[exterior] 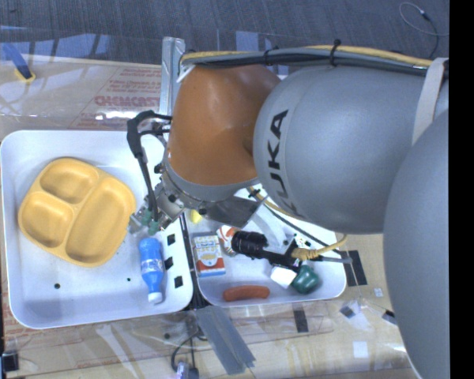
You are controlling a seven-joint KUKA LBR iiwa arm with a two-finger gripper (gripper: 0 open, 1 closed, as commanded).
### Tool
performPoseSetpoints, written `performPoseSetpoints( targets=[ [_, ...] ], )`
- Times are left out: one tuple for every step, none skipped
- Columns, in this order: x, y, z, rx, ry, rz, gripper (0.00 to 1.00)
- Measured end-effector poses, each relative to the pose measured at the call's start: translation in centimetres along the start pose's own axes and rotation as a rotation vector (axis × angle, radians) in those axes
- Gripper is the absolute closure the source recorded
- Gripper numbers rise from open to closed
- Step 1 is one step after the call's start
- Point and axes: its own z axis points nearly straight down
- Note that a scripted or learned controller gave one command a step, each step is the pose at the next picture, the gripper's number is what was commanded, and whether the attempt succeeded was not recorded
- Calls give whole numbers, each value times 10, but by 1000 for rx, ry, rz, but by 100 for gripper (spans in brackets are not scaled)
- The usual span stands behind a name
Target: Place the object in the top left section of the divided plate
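- The arm [324, 133] covers much of both bins, its orange band just above the gripper [152, 218], which hangs over the right edge of the left bin [31, 306].
- The divided plate [75, 209], yellow with three hollows, lies just to the gripper's left, well within reach.
- The blue bottle [150, 268], lying on its side directly below the gripper and close under it, looks the likeliest object to be moved (though the task names none). I judge it light, rigid plastic, smooth and rounded, apt to roll or slip; a grip across the middle of its body, square to its length, would hold best.
- To the gripper's right, in the other bin: a small carton [208, 256], a sausage [246, 293], a green piece [306, 279].
- Whether the gripper is released or clenched I cannot tell; wrist and cables hide it, and something greenish seems to sit at its tip.
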Motion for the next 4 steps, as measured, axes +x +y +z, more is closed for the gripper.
performPoseSetpoints(
  targets=[
    [45, 37, 90, 4, 2, -144, 100],
    [62, 53, 6, 1, 0, 23, 100],
    [2, 1, 98, 4, 1, 52, 100],
    [25, 50, 108, 3, 1, 31, 100]
  ],
)
